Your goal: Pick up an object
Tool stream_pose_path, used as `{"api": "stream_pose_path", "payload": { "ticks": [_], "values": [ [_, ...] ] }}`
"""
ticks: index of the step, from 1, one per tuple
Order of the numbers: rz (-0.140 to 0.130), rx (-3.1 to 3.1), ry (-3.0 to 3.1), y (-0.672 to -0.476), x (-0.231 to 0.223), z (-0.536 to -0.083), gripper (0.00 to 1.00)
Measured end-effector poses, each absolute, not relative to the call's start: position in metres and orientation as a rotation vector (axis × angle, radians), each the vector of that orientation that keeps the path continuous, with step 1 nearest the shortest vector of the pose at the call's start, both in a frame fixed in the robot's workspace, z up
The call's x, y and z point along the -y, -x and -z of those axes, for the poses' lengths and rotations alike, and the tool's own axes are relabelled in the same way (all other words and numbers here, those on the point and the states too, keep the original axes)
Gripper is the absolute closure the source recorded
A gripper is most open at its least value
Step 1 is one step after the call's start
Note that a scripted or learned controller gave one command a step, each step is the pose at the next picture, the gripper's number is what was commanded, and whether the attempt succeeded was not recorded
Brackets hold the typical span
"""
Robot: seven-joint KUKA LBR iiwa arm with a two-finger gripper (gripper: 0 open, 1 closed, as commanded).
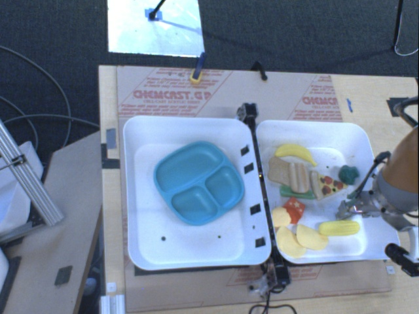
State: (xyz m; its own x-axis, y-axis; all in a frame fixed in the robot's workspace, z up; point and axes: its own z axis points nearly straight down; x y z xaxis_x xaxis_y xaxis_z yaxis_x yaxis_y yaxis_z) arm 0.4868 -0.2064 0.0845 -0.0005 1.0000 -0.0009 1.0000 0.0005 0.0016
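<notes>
Camera view: my gripper sits just above a yellow toy corn cob, smooth and lying flat; finger state I cannot tell.

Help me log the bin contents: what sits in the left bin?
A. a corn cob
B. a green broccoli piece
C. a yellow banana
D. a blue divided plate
D: the blue divided plate lies alone in the left bin, while the banana, corn cob and green broccoli piece are in the right bin.
</notes>
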Motion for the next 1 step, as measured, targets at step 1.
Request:
{"api": "stream_pose_path", "payload": {
  "ticks": [1],
  "values": [
    [-0.002,-2.220,-2.220,-0.4870,0.2063,-0.0845,1.00]
  ]
}}
